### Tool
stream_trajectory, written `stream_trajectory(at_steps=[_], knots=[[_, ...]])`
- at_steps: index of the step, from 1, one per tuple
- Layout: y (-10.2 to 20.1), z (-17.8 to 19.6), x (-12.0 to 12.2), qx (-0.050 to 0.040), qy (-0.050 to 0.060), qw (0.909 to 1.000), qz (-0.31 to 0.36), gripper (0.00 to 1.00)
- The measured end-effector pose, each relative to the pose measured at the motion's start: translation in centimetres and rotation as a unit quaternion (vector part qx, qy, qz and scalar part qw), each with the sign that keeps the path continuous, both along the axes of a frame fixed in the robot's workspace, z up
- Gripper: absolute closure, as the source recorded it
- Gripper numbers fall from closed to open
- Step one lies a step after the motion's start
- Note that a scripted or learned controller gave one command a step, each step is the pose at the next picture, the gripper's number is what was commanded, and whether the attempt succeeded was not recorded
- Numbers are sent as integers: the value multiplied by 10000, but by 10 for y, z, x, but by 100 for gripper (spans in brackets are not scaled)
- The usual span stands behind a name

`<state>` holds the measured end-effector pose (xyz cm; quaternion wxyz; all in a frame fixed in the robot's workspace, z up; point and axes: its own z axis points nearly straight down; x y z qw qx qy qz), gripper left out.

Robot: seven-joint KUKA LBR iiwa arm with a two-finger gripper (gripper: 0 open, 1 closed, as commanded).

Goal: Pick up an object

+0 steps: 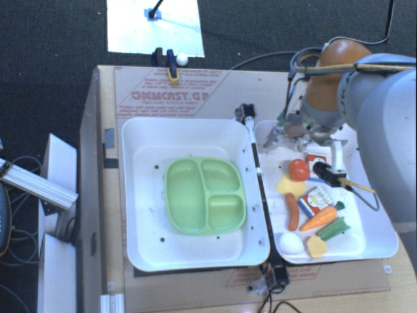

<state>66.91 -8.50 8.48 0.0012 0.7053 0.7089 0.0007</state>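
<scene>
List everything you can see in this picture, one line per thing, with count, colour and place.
Bins: two, white, side by side on the bench.
Divided plate: one, light green, in the left bin.
Tomato: one, red, in the right bin, upper part.
Cheese wedge: one, yellow, just below the tomato.
Sausage: one, red-orange, right bin, middle.
Carrot: one, orange with green top, right bin, lower part.
Egg: one, white, right bin's near edge.
Small yellow piece: one, beside the egg.
Paper sheet: one, white, on the floor behind the bench.
Arm: one, grey with orange band, over the right bin.
</scene>
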Motion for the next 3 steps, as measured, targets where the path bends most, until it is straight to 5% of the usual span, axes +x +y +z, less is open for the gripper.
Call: stream_trajectory(at_steps=[1, 2, 3], knots=[[-22, 0, -95, 1, 9, 10000, -23, 0], [-22, 11, -94, 1, -9, 10000, -18, 100], [55, 100, -120, 8, -3, 10000, -5, 100]])
